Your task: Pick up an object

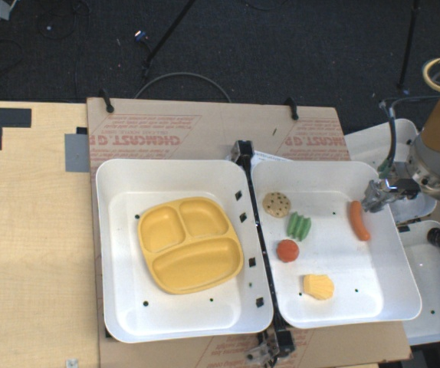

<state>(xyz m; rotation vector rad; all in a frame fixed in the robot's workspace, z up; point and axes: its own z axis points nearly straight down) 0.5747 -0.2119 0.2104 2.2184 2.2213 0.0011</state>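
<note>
Dark carpet with loose cables lies behind the bench, and on it we see two white bins side by side: the left bin (120,205) holds a yellow divided tray (190,244), the right bin (404,282) holds the small pieces. Our gripper (379,192) hangs at the right bin's three o'clock rim; we cannot tell how it is set. We judge the toy carrot (359,221) the nearest candidate: it lies just beside the gripper, at about seven o'clock from it, its long axis running roughly from eleven to five o'clock. Farther toward nine o'clock lie a cookie (277,203), a green pepper (300,226), a tomato (287,250) and a yellow cheese wedge (319,287).
</note>
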